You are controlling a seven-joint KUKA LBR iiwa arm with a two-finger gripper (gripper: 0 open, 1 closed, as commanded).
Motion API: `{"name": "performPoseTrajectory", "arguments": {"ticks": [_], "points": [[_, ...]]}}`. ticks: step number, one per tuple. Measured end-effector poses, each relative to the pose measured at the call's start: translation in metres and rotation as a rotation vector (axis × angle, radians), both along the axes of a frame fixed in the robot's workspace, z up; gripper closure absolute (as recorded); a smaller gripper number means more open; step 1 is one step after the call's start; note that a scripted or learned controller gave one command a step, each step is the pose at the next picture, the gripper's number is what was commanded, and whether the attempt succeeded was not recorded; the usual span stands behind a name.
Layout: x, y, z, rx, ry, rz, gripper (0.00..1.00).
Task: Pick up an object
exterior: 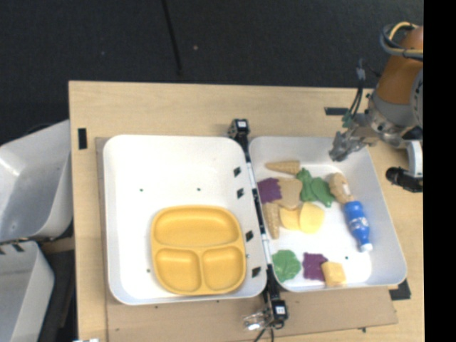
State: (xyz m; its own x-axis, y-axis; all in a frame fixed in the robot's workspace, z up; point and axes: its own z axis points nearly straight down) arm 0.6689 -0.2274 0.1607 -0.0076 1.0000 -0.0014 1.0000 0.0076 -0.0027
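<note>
Nearest the camera, a yellow three-compartment plastic tray (198,249) lies in the left white bin (128,169). No writing is legible anywhere. Toy food pieces crowd the right white bin (381,244), among them a blue plastic bottle (357,224) lying flat. Gripper (345,145) hovers at that bin's far corner, apart from every piece; jaw state indeterminable.

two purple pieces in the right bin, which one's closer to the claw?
The upper purple piece, against the bin divider beside the tan items. The other purple piece lies at the bin's near end, between the green blob and yellow block, farther from the claw.
</note>
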Motion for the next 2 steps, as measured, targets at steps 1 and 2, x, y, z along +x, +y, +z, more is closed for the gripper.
{"name": "performPoseTrajectory", "arguments": {"ticks": [1,2], "points": [[-0.001,0.001,0.015,0.000,0.000,-0.001,1.00],[0.003,0.001,0.051,0.000,0.000,-0.008,1.00]]}}
